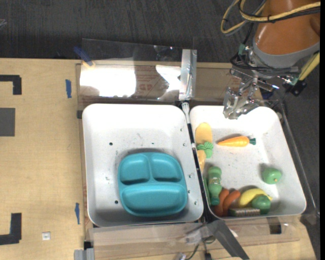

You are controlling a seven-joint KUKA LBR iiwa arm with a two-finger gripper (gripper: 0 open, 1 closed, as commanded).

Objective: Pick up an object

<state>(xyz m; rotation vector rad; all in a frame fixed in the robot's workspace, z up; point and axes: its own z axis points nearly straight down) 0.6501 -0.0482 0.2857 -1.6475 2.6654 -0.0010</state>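
From above, the end effector (pixel 236 109) hangs over the right bin's (pixel 292 152) far rim, holding nothing; how wide it stands I cannot tell. Nearest below it lies an orange carrot (pixel 234 142) with a green top, on the bin floor.

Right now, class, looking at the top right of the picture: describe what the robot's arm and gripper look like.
The arm carries a broad, rounded orange band over a grey ring. Yellow and black cables loop beside it. Below hangs a small silvery metal gripper with thin fingers and exposed wiring.
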